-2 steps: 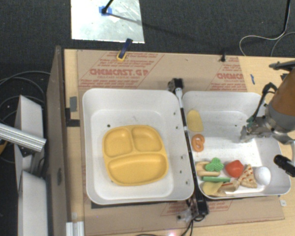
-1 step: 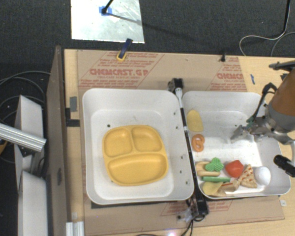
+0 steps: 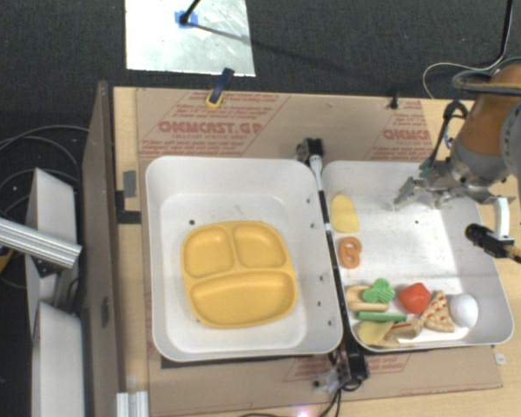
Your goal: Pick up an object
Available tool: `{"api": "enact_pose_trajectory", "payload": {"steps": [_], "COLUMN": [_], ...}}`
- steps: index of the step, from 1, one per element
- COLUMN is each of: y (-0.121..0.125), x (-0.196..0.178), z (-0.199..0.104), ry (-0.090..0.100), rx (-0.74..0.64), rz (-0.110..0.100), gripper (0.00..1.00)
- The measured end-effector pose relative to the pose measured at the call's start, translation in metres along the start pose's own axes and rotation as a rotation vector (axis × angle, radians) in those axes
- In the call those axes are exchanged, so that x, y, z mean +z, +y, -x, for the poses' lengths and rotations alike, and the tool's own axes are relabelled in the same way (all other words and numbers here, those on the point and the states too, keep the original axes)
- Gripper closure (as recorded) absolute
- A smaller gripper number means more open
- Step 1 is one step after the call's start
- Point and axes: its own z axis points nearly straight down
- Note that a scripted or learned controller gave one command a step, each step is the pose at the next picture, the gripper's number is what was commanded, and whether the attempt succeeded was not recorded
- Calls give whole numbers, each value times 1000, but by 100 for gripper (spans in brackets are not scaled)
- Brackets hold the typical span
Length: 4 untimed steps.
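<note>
Hanging over the far right corner of the right bin (image 3: 469, 233), the gripper (image 3: 424, 189) sits above bare white floor with nothing visible between its fingers; they look spread a little, though at this slant how far apart they stand cannot be told for sure. Behind it the grey arm (image 3: 504, 137) with its orange band reaches in over that bin's right wall. The things to pick from all lie in the right bin, away from the gripper: a pale yellow oval piece (image 3: 344, 213) rests close to the bin's left wall, with an orange pretzel (image 3: 350, 251) just nearer the camera than it. Along the near wall of the right bin lies a crowded row, touching or overlapping: a green broccoli-like piece (image 3: 379, 291), a red tomato (image 3: 414, 297), a pizza slice (image 3: 437, 313) and a white egg (image 3: 463, 309) at the row's right end. Left of the right bin, the left bin (image 3: 169, 189) holds a yellow divided plate (image 3: 238, 273), lying flat near its middle
</note>
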Motion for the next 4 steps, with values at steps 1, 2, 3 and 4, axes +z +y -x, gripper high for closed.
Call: {"api": "enact_pose_trajectory", "payload": {"steps": [1, 2, 3, 4], "y": [-61, -139, -45, -69], "x": [-14, 1, -157, -102], "z": [2, -3, -1, 1], "ry": [3, 4, -6, 3], "rx": [8, 11, -1, 7], "rz": [-12, -14, 15, -12], "gripper": [0, 0, 0, 0]}}
